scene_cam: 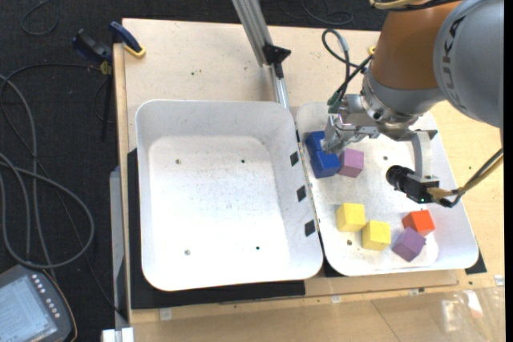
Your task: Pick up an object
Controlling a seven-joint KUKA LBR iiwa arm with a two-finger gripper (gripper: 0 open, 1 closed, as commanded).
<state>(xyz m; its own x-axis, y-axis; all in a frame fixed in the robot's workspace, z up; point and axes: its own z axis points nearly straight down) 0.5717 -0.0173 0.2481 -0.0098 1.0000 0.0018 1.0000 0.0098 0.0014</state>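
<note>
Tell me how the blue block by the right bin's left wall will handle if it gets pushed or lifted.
The blue block looks like a small rigid cube, so it probably slides rather than rolls. Pressed near the right bin wall, it may jam when pushed. The pink cube beside it could crowd a grasp by the hand.

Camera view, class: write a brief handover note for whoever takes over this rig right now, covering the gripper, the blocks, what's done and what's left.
Gripper: low in the right bin, at the blue block; grip state unclear.
Blocks, all in the right bin: pink block beside the blue one; two yellow blocks, orange block and purple block nearer the front.
Done: arm positioned at the blue block.
Left: nothing visibly lifted; confirm a grasp and raise it.
</note>
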